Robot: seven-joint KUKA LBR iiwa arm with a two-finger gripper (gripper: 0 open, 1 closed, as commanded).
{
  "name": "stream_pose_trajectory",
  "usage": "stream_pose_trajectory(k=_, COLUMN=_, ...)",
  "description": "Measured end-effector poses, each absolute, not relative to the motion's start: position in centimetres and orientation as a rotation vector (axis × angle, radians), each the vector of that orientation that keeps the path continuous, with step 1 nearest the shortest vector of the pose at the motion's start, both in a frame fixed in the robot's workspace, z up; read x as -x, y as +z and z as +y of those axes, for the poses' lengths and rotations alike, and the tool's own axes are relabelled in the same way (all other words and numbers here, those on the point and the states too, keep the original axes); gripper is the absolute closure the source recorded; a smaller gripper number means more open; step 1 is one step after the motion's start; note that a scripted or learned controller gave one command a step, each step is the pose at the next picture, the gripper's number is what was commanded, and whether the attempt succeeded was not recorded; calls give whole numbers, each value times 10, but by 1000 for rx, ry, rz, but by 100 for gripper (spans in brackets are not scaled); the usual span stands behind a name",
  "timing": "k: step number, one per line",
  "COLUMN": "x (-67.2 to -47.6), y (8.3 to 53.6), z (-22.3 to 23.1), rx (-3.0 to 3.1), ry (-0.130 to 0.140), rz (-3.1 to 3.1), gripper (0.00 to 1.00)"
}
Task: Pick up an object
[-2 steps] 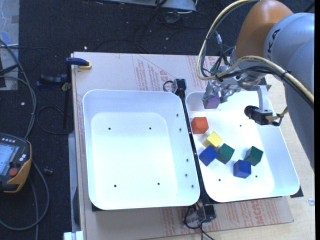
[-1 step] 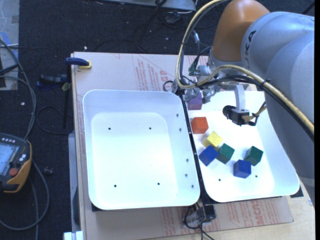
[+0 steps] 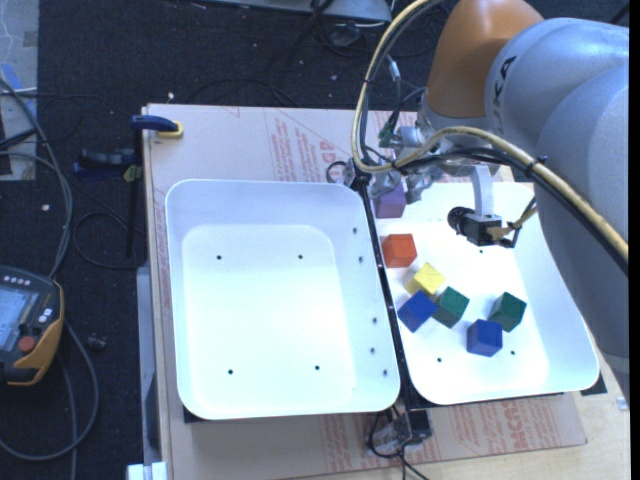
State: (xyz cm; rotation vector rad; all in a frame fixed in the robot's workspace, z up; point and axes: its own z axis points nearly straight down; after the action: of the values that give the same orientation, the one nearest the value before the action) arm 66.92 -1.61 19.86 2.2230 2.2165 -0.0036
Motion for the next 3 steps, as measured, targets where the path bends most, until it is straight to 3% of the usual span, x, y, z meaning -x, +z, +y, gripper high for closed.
stream_pose_trajectory(k=1, x=-669, y=198, z=-16, rx=-2223, ry=-4, rz=2217, gripper=0)
stream_pose_trajectory(k=2, x=-663, y=143, z=-58, rx=-2220, ry=0, rz=2217, gripper=0)
stream_pose_trajectory(k=3, x=-624, y=88, z=-103, rx=-2226, ry=-1, rz=2218, gripper=0)
